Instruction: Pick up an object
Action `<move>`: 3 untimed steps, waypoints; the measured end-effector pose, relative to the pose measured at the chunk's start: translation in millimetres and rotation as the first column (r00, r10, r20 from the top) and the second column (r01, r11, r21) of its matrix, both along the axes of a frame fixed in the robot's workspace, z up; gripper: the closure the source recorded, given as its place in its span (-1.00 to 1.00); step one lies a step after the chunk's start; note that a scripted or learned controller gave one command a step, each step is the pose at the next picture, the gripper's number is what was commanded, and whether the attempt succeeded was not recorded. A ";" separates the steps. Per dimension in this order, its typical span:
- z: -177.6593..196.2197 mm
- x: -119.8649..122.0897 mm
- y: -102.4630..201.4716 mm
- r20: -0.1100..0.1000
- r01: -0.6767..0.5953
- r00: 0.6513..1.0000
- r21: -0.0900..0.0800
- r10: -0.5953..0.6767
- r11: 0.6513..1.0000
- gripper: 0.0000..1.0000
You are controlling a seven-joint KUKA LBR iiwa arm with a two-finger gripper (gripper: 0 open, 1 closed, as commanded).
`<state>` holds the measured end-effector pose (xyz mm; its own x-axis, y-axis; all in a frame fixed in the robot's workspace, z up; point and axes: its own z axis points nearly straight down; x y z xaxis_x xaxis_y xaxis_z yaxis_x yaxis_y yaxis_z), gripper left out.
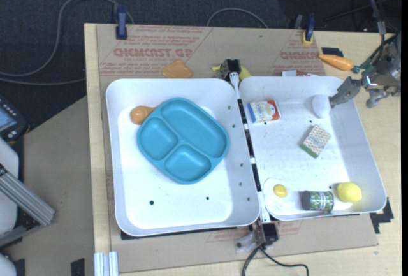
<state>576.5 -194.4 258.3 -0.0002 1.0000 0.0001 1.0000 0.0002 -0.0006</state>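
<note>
At the near rim of the right bin point(368, 141): a dark green can point(317, 201) on its side, just beside a yellow lemon-like fruit point(349, 192) on its right, with a small yellow round piece point(279, 190) a little to its left.

Further back, at the bin's far right corner: the gripper point(351, 102), reaching in from the right, fingers spread apart, nothing between them. Left fingertip close beside a small white round object point(319, 104), perhaps touching it; hard to tell. Hanging above the white floor of the bin, not clamped on anything.

Outward from there: a green-and-white patterned block point(316, 140), tilted, nearer the middle of the same bin, apart from the gripper. Against the bin's left wall, a red-and-white packet point(262, 111), lying flat. Behind the bin, on the bare bench point(95, 141), an orange carrot-shaped toy point(336, 62), just beyond the rim.

Across the divide, in the left bin point(121, 204): a blue divided plate point(183, 139), three compartments, set near the far half. Tucked at its left edge, an orange round thing point(139, 114), partly hidden under the plate. Behind that bin, on the bench, another orange lump point(176, 69). At the bench's far edge, two blue clamps point(120, 21), well apart.
</note>
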 end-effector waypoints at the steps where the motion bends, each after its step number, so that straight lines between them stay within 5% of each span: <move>1: -67.0 7.1 4.6 -0.004 0.000 1.000 0.002 0.000 1.000 -1.00; 3: -168.0 -4.9 29.2 0.006 -0.001 1.000 -0.005 0.001 1.000 -1.00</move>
